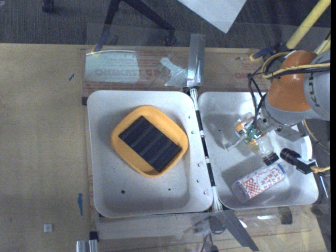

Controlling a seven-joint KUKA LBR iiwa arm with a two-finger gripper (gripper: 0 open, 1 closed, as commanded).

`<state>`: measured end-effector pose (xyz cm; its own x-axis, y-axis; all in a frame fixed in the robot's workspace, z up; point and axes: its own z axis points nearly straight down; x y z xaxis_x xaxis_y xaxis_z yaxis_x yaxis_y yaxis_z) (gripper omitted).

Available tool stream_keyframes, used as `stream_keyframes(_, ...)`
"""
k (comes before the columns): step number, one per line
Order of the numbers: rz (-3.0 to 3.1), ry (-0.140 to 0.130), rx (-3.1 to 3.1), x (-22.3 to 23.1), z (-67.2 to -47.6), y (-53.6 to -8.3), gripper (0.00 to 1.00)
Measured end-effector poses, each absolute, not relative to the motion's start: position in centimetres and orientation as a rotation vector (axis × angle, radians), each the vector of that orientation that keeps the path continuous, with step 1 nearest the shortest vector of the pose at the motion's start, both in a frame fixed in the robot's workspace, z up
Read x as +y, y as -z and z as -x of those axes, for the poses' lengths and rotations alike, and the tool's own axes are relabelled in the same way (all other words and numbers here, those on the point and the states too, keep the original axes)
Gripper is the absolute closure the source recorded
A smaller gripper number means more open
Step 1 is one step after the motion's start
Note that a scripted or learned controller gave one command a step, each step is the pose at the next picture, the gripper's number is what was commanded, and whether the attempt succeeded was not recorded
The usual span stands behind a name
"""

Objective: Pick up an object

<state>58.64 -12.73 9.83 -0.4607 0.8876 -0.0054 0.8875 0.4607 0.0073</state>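
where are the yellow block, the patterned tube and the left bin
yellow block (149,140), camera view, middle of its dark ribbed top
patterned tube (260,181), camera view, middle of its side
left bin (113,188), camera view, bare floor, front left

On the counter (42,140), the shallow white left bin (105,193) holds a yellow rounded-square pad with a dark ribbed top (149,140) at its middle. In the right bin (220,109) beside it, a red-and-white patterned cylinder (260,181) lies by the near wall, the gripper (252,133) on its far side.
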Motion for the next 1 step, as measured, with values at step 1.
stream_keyframes(1, -1.239, -0.001, 2.881, -9.34, -62.41, -19.62, 1.0)
